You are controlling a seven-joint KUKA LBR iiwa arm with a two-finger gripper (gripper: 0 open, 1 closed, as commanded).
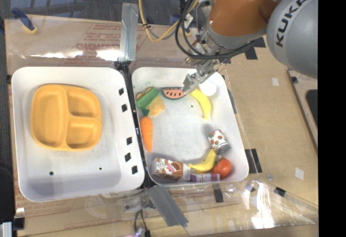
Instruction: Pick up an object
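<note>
1. Left bin (21, 138): a yellow divided tray (66, 117) is seen lying flat near its middle. Nothing there is being approached.
2. Right bin (238, 138), left side: a green piece (145, 97) is stacked against a yellow wedge (157, 108), with a carrot (146, 132) just below, along the left wall.
3. Far edge: a watermelon slice (173, 92) lies just left of the gripper (192, 83); a banana (202, 103) curves just right of it, and a white round item (208, 89) sits beside the banana.
4. Near edge: a carton (168, 169), a second banana (204, 164), a tomato (222, 168) and a small can (218, 140) are crowded together.
5. Gripper state: cannot be told; nothing is seen held.
6. Likely target is judged to be the watermelon slice or the upper banana. A clean descent should be centred on one item only, so that the neighbour is not clipped.
7. The banana is better closed on across its narrow width, not along the curve.
</note>
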